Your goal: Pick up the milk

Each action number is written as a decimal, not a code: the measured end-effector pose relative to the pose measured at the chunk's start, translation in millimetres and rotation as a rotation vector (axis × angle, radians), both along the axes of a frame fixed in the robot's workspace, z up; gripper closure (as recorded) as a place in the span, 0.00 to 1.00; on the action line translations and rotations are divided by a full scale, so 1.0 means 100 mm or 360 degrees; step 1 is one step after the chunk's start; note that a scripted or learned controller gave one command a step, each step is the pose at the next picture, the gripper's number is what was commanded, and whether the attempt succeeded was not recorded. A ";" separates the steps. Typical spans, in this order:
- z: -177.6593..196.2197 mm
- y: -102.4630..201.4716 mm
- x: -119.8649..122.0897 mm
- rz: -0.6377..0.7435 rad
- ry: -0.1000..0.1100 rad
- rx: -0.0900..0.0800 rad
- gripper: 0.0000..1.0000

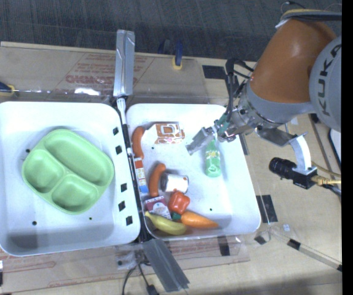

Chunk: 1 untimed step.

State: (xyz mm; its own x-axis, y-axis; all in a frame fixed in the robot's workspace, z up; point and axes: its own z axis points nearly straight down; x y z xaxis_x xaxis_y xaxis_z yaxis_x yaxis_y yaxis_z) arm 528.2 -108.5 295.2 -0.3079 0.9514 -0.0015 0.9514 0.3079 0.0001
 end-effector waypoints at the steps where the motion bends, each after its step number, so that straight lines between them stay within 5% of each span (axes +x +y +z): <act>1: -0.39 -0.18 0.24 -0.0322 0.0009 0.0002 0.00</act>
State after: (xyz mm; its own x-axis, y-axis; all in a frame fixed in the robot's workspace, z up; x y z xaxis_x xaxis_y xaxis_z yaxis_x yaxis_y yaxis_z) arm 552.5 -126.1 256.7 -0.1106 0.9939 0.0010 0.9939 0.1106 -0.0052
